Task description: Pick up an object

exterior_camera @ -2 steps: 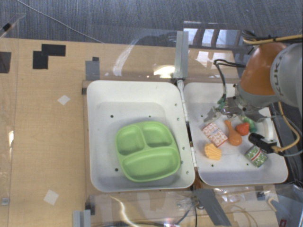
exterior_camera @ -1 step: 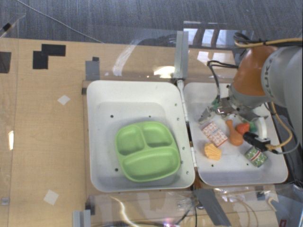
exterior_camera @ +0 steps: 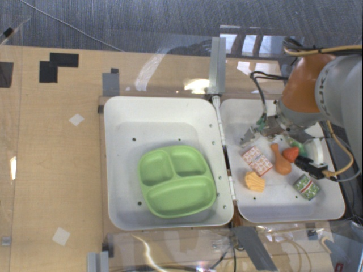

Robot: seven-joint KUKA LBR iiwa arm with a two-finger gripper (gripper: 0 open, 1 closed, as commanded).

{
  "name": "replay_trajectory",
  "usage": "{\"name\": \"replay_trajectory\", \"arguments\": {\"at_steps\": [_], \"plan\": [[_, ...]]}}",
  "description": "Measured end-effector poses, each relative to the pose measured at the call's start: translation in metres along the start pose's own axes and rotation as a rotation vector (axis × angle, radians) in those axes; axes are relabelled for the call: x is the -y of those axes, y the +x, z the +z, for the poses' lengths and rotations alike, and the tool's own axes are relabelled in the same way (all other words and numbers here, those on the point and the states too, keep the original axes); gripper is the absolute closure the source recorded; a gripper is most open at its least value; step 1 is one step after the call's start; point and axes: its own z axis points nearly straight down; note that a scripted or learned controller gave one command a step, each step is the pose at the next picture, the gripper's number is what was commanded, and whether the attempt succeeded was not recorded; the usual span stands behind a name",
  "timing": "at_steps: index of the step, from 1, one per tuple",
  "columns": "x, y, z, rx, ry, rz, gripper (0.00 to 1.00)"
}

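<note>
**Arm over the right bin, toys beneath it**

On the wooden surface [exterior_camera: 51, 169], the left bin [exterior_camera: 119, 152] holds a green divided plate [exterior_camera: 177, 180]. The arm [exterior_camera: 326, 89] hangs over the right bin [exterior_camera: 283, 205], its tool [exterior_camera: 262, 128] low near the far wall; its grip cannot be told. Just nearer lie a checkered packet [exterior_camera: 257, 160], an orange drumstick [exterior_camera: 281, 160], a yellow piece [exterior_camera: 254, 181] and a green block [exterior_camera: 306, 187].

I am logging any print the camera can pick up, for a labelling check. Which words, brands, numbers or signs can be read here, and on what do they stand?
"KU": dark letters, cut off, on the grey arm; likely part of the maker's name.
Small green box in the right bin: printed pattern, too small to read.
Pink checked packet: pattern alone, no readable text.
Green divided plate in the left bin: no text.
</note>
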Motion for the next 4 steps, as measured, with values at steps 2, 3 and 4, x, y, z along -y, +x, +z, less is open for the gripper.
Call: {"name": "replay_trajectory", "arguments": {"at_steps": [2, 3, 4], "plan": [[-0.012, -0.012, 0.001, 0.001, 0.001, -0.011, 0.0], [0.031, 0.023, -0.001, 0.003, -0.003, -0.151, 0.0], [0.028, 0.023, -0.011, 0.005, -0.008, -0.152, 1.0]]}}
